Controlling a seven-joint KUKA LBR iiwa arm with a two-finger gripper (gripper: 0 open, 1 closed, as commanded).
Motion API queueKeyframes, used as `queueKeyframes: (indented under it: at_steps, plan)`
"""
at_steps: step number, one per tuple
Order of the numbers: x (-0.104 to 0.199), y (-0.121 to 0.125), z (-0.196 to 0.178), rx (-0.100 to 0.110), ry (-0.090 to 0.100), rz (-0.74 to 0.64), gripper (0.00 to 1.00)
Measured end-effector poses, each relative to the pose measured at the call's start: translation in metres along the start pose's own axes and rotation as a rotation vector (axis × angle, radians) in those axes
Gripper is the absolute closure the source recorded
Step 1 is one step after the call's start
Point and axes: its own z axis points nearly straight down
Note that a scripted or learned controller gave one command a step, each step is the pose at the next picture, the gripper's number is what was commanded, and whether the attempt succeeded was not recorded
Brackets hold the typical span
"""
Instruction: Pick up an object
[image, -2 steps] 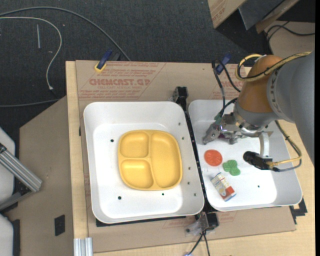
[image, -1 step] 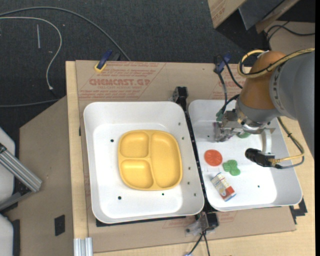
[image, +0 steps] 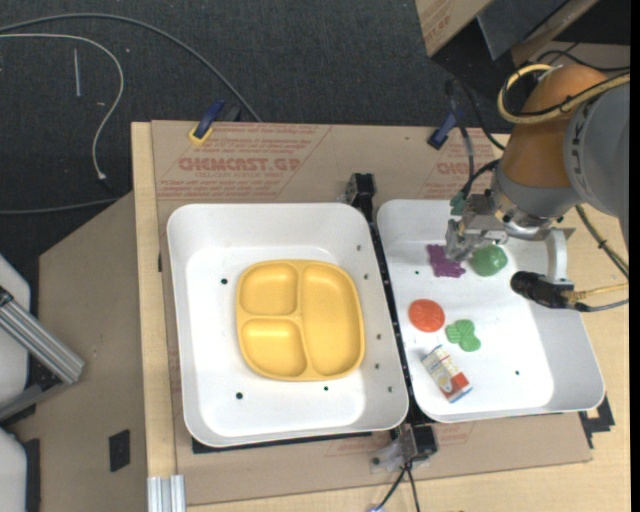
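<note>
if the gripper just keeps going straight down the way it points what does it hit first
Most likely the purple object, which lies right under the gripper in the right bin. The green ball sits just beside it; depth is hard to judge.

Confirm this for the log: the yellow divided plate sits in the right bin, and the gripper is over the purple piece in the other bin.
Not right. The camera view shows the yellow divided plate in the left bin, not the right one. The rest holds: the gripper is over the purple piece in the other bin, the right bin.
</note>
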Motion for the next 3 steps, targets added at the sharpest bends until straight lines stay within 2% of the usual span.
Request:
queueKeyframes:
  at_steps: [1,2,3]
  plan:
    - [-0.007,-0.001,-0.047,0.001,0.000,0.001,1.00]
    - [-0.012,0.002,-0.112,-0.002,0.000,0.000,1.00]
    - [-0.012,0.003,-0.117,0.003,0.001,-0.001,1.00]
